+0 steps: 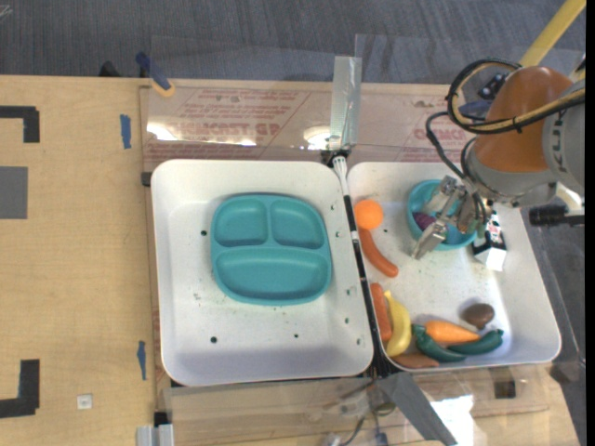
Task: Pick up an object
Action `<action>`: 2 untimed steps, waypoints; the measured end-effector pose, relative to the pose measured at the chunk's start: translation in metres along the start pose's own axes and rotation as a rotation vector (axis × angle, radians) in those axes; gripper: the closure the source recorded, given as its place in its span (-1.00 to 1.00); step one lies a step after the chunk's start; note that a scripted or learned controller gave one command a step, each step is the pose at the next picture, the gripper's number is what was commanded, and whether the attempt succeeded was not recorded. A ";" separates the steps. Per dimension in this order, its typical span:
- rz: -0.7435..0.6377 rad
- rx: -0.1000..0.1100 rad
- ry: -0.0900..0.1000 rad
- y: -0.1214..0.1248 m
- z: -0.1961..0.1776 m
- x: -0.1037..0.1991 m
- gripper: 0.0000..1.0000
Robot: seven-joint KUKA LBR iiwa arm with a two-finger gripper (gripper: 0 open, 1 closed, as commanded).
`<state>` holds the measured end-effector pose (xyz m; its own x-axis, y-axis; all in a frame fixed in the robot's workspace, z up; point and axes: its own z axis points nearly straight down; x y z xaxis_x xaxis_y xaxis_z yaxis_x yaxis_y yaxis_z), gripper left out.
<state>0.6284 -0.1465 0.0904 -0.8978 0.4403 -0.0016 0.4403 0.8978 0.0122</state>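
My gripper (pixel 442 237) hangs over the right bin (pixel 521 277), at the near rim of a small teal bowl (pixel 424 199) in the bin's far part. Its fingers stand open and spread, with nothing between them. A purple item (pixel 425 219) lies inside the bowl, just left of the fingers. An orange ball (pixel 369 214) and an orange-red sausage (pixel 380 255) lie along the bin's left wall. At the near edge sit a banana (pixel 399 324), a carrot (pixel 447 331), a green vegetable (pixel 465 346) and a brown lump (pixel 479 315).
The left bin (pixel 177 277) holds a teal divided plate (pixel 271 249). A clear upright divider (pixel 346 100) stands behind the seam between the bins. The arm's orange band (pixel 521 119) and cables hang over the right bin's far right corner.
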 end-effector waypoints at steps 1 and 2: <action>-0.034 0.025 0.022 0.041 0.000 -0.002 -1.00; -0.062 0.008 -0.010 0.020 0.000 0.020 -1.00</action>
<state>0.6189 -0.1199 0.0906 -0.9233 0.3839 -0.0126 0.3838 0.9234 0.0033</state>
